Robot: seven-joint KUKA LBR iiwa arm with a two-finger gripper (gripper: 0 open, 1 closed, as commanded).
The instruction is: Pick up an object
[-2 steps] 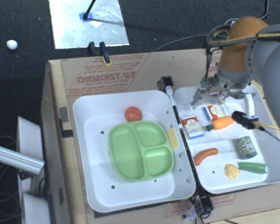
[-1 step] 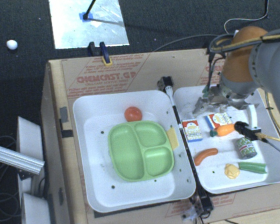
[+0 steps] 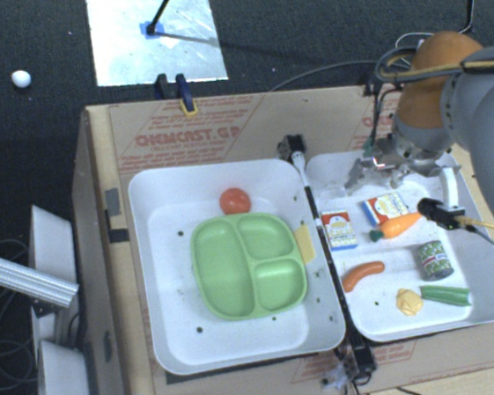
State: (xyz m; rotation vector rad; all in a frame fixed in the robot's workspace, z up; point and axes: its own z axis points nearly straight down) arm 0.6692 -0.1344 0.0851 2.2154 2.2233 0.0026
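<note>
Over the 11 o'clock part of the right bin (image 3: 481, 267): gripper (image 3: 376, 167), on the arm reaching in from 3 o'clock. Apart, together or clamped on something: cannot tell from this slant.

Just beside the gripper, toward 6 o'clock: blue-and-white box (image 3: 384, 207), flat on the bin floor and slightly skewed. Touching that box's lower edge: carrot (image 3: 403, 225), near the bin's middle. Long axis close to the 9-to-3 line, the 3 o'clock end raised a little. Orange body pointing between 2 and 3 o'clock, small green end toward 8 to 9 o'clock.

At the bin's 9 o'clock wall: red-and-white packet (image 3: 338, 230), long axis 12 to 6. Toward 7 o'clock from the carrot and apart from it: sausage (image 3: 363, 274), long axis about 8 to 2, slightly curved. Toward 5 o'clock from the carrot: dark can (image 3: 433, 259); upright or lying cannot be told. Near the 6 o'clock rim: yellow piece (image 3: 409, 302), and just beside it at 3 o'clock a green pod (image 3: 445, 294), long axis about 10 to 4.

In the left bin (image 3: 178, 328): green plate (image 3: 246, 266) with three compartments, filling the middle. At the plate's 12 o'clock edge, touching or nearly so: red ball (image 3: 235, 201). At the plate's 3 o'clock edge, against the bin wall: yellow strip (image 3: 304, 243), long axis 12 to 6.

Under both bins: bench (image 3: 178, 138), brown with red lettering.
</note>
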